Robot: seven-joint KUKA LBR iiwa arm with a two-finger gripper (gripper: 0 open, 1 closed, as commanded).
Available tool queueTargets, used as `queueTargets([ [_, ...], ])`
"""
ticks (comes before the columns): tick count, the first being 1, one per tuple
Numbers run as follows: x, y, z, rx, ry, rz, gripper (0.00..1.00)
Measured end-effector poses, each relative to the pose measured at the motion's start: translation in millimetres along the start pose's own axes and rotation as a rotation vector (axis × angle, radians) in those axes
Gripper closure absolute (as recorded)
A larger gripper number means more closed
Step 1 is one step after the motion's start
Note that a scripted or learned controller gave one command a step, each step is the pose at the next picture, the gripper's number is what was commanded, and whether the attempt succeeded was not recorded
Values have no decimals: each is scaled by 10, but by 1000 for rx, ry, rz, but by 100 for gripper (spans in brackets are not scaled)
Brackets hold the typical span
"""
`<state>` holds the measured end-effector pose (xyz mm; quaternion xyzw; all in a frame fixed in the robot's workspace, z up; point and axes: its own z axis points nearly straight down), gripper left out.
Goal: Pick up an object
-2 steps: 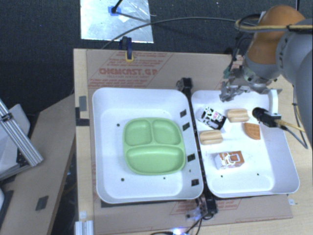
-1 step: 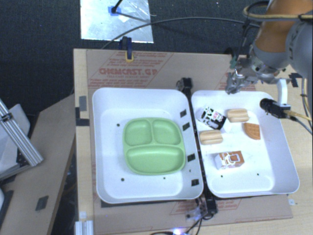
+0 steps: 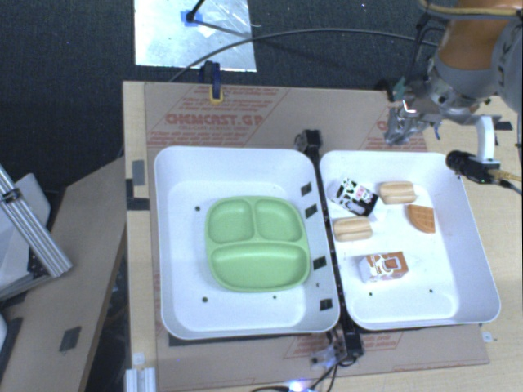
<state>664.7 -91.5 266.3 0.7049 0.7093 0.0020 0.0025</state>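
Pick not started: fingers hang over the right bin's far rim, open/shut state unclear, nothing visibly held; nearest candidates, the black-and-white pack and bun, lie below them, untouched.

Two white bins; one green divided plate; two tan bread-like rolls, one orange wedge, one black-and-white carton, and one brown-and-white packet, perhaps a carton.

In the right bin you see a black and white carton, two tan buns, an orange wedge, a brown and white box, all lying flat, close together
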Motion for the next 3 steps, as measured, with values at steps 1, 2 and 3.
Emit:
queueTargets([
  [1,464,-219,-4,5,2,-2,100],
  [2,1052,-430,59,6,3,-4,100],
  [3,1568,-570,44,6,3,-3,100],
])
